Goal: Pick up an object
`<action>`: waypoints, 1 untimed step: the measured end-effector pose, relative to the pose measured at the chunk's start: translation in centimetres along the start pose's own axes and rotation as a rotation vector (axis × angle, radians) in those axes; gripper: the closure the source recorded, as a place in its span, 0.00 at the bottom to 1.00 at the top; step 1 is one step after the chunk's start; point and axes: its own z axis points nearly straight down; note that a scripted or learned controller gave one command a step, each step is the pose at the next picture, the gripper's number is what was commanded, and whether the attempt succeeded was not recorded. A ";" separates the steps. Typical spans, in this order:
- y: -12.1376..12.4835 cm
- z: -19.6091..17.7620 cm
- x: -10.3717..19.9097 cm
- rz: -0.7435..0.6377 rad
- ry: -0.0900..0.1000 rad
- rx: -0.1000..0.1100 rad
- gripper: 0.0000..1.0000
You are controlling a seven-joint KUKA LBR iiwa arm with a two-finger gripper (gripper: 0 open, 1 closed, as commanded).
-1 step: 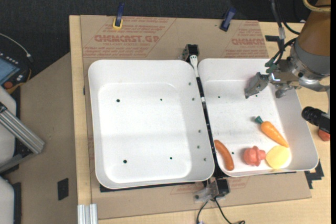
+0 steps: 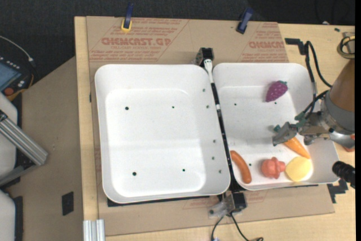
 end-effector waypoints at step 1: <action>0.5 4.1 -5.1 -0.003 -0.001 -0.007 0.00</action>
